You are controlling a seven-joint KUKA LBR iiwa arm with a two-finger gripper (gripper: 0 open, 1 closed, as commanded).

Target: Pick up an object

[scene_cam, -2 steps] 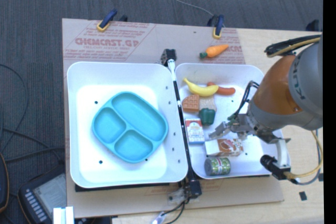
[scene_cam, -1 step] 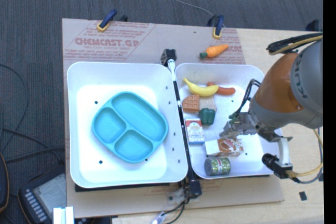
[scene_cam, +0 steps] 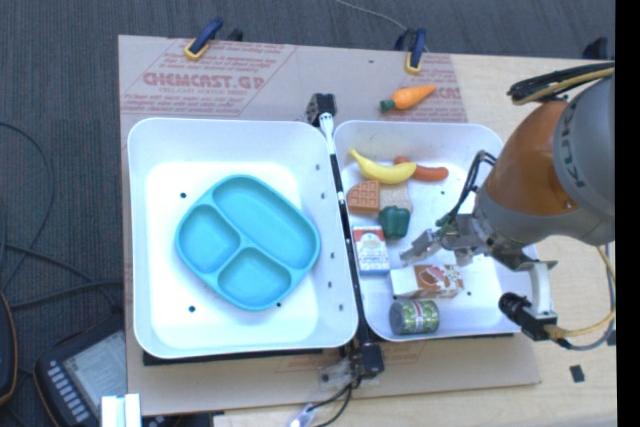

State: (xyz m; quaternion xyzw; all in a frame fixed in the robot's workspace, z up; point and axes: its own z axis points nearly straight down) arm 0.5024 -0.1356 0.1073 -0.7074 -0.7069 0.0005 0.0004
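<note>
White plastic is slick, and the right bin is crowded, which is where we see the trouble starting. The gripper hangs low over the middle of that bin, and we cannot tell how it is set, since it is small and dark against the clutter. Nothing is visibly caught in it, so we judge the pick not yet made. The candidates lie close together: a banana touching a waffle-like brown piece, a green pepper just beside that, a red sausage near the far wall, a small red-and-white carton, a flat printed packet directly under the tool, and a green can lying on its side near the front wall. We expect a descent here could land on the flat packet, which offers little to pinch, or straddle two items and nudge both aside. The can would likely roll if clipped. The blue divided plate in the left bin and the toy carrot out on the cardboard sit well apart from any risk.
</note>
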